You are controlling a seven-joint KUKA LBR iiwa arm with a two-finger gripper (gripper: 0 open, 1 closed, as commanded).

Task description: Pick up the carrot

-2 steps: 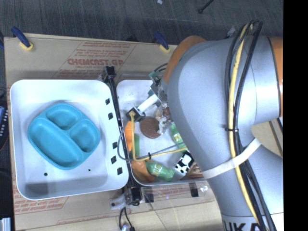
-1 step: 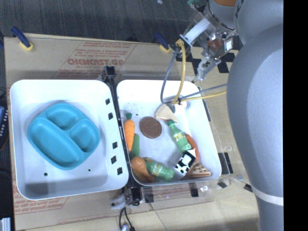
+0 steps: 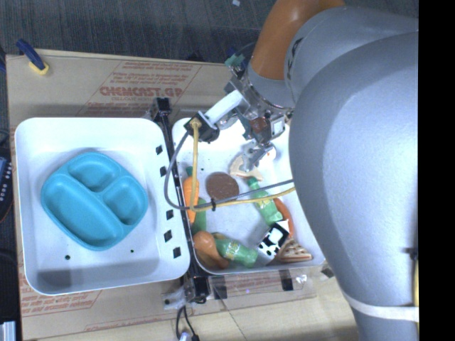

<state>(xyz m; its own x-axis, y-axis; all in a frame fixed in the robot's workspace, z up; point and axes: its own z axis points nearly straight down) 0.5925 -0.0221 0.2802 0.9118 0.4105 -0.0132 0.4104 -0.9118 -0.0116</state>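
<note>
carrot [image 3: 190, 199] lying against the left wall of the right bin [image 3: 220, 135], long axis running up-down along that wall. sits down and left of the tool [image 3: 256, 151], brown disc [image 3: 222, 185] between them. tool state: cannot tell.

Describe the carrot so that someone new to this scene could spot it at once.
Start at the right-hand shallow white bin, the one under the grey arm. Along its left wall lies a slim orange toy carrot with a green top end. The brown round disc lies just to its right; the carrot is long and bright orange.
</note>
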